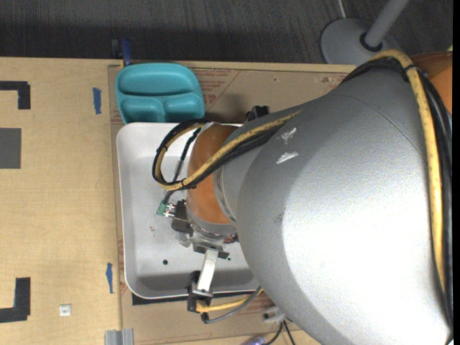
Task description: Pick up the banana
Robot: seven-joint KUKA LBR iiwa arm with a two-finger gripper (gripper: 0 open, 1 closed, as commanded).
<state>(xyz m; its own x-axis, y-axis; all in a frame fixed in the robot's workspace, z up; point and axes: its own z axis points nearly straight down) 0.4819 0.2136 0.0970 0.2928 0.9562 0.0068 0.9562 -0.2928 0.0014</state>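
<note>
Grey arm [345, 192] body covers most of the frame and most of the white bin [135, 192]. The orange band [205, 185] and a looped black-and-yellow cable [172, 157] sit over the bin's middle. The gripper [203, 250] hangs low over the near part of the bin floor, seen from behind its mount. Gripper state: cannot tell whether released or clenched, and nothing can be read as grasped.

Banana position: cannot tell. Judgement: if it is in this bin, it lies under the wrist or the arm, since the bare floor at the left shows no fruit. A teal moulded tray [159, 92] rests at the bin's far edge on the cardboard bench [57, 192], well apart from the gripper.

Step in hand, as judged: descent or close for the pick.

To do it well:
- centre over the banana's thick middle, not an end
- close across the short width, at right angles to the curve
- stop short of the bin floor to avoid jamming
- keep the cable loop off the bin wall
- lift straight up and slowly, then check for fruit once the wrist is clear

Risk: a curved, smooth skin may roll out during closure.
</note>
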